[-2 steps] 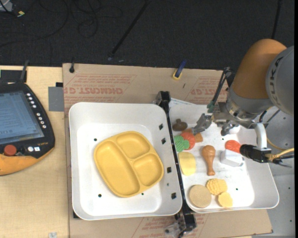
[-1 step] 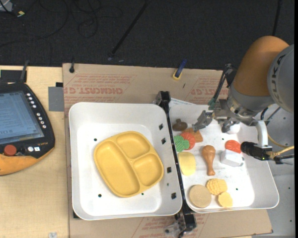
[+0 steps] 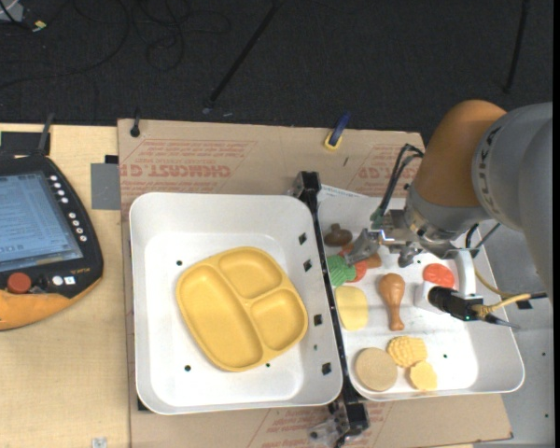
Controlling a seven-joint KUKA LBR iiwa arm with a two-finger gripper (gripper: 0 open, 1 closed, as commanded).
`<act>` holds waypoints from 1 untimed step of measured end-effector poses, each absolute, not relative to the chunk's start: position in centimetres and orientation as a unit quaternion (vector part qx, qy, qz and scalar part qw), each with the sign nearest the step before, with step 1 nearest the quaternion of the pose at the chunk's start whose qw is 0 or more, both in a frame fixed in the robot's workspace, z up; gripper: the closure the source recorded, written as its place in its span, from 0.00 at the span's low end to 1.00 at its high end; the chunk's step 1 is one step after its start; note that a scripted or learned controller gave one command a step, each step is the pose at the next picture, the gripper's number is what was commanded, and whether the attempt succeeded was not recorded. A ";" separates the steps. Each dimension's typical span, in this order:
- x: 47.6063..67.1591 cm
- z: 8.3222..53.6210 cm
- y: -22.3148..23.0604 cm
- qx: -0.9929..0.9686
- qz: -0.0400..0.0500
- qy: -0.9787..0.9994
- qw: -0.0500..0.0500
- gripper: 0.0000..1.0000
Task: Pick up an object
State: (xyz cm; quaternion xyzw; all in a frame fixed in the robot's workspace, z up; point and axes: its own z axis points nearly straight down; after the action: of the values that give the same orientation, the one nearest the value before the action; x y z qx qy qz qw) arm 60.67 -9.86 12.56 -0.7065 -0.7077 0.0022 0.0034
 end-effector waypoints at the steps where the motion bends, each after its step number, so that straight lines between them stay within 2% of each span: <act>1: 60.9 8.9 -9.6 -0.707 -0.002 -0.707 0.000 0.00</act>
State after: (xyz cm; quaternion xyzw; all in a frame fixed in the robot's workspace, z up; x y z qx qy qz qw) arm 60.90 -9.57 8.94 -0.7072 -0.7070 -0.0018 -0.0004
